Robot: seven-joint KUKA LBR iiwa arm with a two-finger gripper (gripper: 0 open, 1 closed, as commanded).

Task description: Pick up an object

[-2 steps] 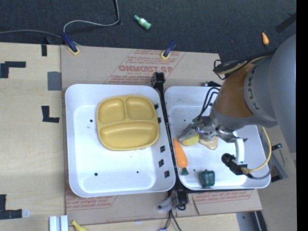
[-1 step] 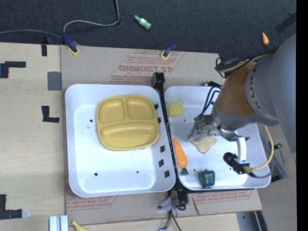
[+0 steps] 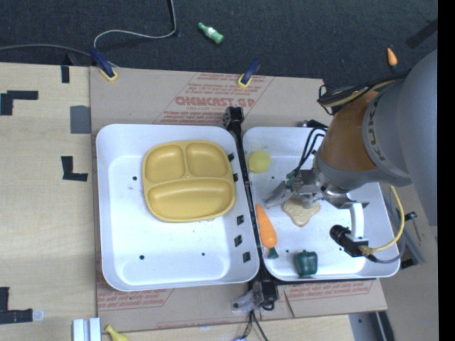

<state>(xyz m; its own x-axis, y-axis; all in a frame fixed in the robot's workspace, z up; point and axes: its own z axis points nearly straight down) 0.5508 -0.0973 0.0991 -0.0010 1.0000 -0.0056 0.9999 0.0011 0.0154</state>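
The right bin holds several objects: a small yellow round piece at its upper left, an orange carrot along its left wall, a dark green pepper near its front edge, and a pale tan piece in the middle. My gripper reaches in from the right and hangs low over the top edge of the tan piece, partly hiding it. The grey arm with its orange band covers the bin's right half.
The left bin carries a yellow divided plate. A black divider runs between the bins. Cables trail off the wrist over the right bin's right side. A small green object lies on the dark floor beyond the bench.
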